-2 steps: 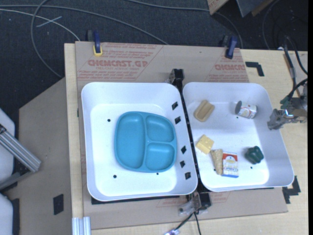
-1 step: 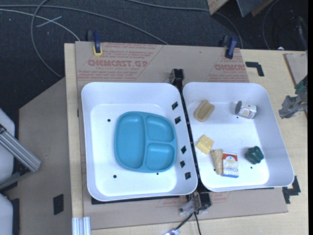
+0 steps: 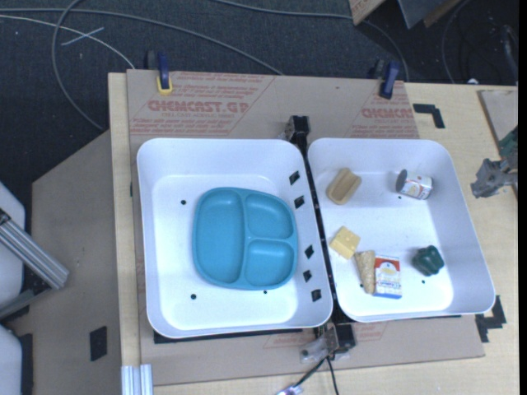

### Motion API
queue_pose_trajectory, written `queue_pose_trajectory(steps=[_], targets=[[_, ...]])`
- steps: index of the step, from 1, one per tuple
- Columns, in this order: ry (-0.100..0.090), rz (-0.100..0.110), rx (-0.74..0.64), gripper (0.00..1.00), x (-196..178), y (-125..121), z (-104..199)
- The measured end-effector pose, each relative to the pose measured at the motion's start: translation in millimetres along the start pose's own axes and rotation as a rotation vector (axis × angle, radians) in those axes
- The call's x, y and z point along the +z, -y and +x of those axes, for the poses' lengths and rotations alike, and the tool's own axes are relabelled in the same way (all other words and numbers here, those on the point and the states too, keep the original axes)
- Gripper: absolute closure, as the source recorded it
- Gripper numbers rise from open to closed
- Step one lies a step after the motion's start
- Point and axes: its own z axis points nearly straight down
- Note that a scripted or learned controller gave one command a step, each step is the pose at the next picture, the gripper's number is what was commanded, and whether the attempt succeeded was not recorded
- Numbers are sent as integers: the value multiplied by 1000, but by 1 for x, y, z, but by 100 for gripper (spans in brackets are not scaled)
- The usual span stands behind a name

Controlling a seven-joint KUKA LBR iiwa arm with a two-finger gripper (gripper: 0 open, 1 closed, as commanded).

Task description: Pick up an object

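Nearest the camera, the right bin (image 3: 461,245) holds a small red-and-white carton (image 3: 387,276), a green piece (image 3: 427,260) and a yellow block (image 3: 345,241). Farther back lie a tan block (image 3: 343,186) and small can (image 3: 414,187); the gripper (image 3: 494,175) hangs right of the bin, its opening impossible to judge

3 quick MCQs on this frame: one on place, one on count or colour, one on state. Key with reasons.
1. Where is the blue divided plate?
A. in the left bin
B. in the right bin
C. on the bare bench

2. What colour is the object at the right bin's lower right?
A. red
B. dark green
C. yellow

3. How does the small can lie?
A. standing upright
B. on its side
C. stacked on the plate

Key: 1 A, the plate sits within the left bin. 2 B, the dark green object lies by the red-and-white box. 3 B, the can's round end faces sideways.
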Motion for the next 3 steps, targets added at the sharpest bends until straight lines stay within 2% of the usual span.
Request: queue_pose_trajectory(steps=[3], targets=[[-2,2,-3,100,18,-29,152]])
